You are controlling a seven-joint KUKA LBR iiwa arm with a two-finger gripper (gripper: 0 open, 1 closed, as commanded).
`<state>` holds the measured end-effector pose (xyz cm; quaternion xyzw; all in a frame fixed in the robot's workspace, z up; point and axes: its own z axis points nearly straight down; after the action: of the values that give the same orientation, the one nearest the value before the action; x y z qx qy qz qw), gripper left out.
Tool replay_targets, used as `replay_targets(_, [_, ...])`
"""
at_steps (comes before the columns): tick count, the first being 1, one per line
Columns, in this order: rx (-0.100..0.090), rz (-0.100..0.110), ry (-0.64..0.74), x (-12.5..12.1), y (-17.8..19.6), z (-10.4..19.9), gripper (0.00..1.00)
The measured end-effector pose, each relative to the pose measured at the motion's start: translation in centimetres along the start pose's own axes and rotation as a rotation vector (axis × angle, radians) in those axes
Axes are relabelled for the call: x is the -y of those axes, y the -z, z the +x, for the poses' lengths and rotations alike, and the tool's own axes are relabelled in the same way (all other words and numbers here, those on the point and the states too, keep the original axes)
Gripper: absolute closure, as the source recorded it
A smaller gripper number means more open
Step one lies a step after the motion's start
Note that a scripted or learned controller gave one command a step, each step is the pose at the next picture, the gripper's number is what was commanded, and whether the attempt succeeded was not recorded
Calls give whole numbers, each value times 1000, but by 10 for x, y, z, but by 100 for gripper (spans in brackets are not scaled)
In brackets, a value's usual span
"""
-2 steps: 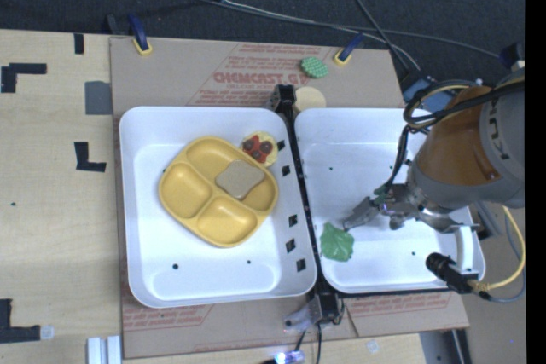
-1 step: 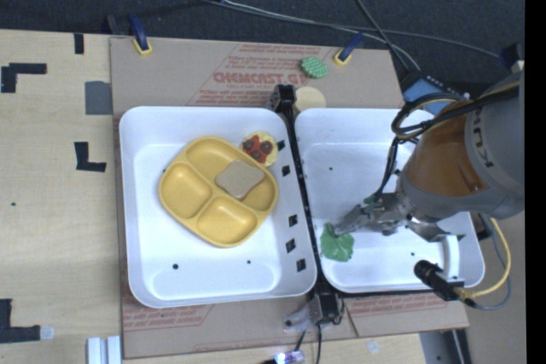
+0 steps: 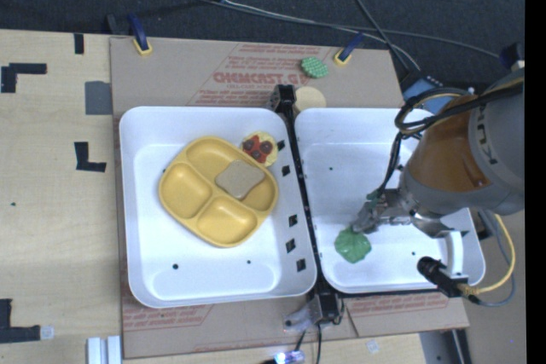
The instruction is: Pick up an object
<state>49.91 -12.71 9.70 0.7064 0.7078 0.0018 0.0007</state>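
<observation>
Down at the near edge of the right bin (image 3: 386, 125), here is the green lump (image 3: 352, 246), a small crinkled, leafy-looking piece, bright green, lying on the white floor close to the bin's front wall and toward its left side. Right above it hangs the gripper (image 3: 368, 220), its dark tip just touching or nearly touching the lump's upper right edge; whether the jaws are apart or closed cannot be told from this angle, and nothing can be seen held between them. The grey arm (image 3: 486, 158) with its orange band comes in from the right, covering much of the right bin's right half. To the lump's left there is a strip of bare white floor before the divider where the two bins meet; behind it the bin floor lies open up to the far wall. Across the divider, the left bin (image 3: 136, 183) holds a yellow sectioned tray (image 3: 192, 187) with a tan square (image 3: 239, 178) in it, and a small red-and-yellow piece (image 3: 259, 147) at the tray's far right corner. Beyond both bins, on the cardboard, sits a small green dotted thing (image 3: 313, 66).
</observation>
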Motion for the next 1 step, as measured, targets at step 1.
replay_targets(1, [3, 0, -1, 1, 60, -7, 100])
